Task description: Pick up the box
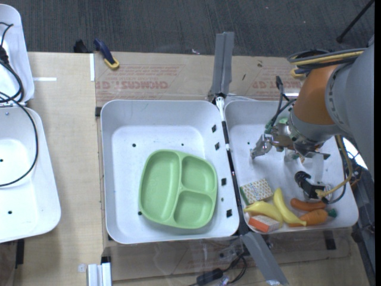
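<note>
The gripper (262, 148) hangs above the right bin (238, 130), fingers apparently apart and holding nothing. The box (257, 190) lies below it, touching the banana (275, 207), so access is tight.

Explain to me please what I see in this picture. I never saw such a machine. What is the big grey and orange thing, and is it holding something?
The picture comes from one camera fixed above a bench, looking down at a slant. The grey and orange thing is a robot arm reaching in from the right. At its end sits a pincer with two fingers, hanging over the right white bin. Nothing is between its fingers, so it holds nothing.

Low in that bin lie a small patterned box, which the arm should pick up, two bananas, two carrots and an orange and white packet. The box lies apart from the pincer.

The left white bin holds a green plate with three compartments.
</note>
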You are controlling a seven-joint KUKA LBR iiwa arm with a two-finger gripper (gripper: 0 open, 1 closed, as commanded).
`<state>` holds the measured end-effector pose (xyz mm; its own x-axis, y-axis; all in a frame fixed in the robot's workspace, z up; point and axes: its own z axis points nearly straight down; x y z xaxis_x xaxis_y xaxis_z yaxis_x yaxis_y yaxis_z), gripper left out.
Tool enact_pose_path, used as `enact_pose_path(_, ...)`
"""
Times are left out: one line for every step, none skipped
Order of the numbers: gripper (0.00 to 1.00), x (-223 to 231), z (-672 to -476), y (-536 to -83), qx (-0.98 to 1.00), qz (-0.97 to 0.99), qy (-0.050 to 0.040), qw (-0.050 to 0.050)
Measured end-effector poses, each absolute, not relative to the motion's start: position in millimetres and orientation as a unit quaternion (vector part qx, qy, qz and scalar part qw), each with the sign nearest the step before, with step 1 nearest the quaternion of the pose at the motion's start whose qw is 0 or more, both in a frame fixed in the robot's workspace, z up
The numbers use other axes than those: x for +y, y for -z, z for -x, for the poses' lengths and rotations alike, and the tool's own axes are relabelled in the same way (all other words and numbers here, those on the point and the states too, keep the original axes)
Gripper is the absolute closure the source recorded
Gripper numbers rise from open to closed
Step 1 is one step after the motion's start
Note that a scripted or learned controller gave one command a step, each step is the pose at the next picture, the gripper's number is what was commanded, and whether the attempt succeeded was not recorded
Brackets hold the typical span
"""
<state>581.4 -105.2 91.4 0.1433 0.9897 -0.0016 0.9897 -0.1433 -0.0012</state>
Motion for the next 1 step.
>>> enact_pose_path(0.00,-101.3,-613.3,-167.2,0.595,-0.804,0.0009,0.001)
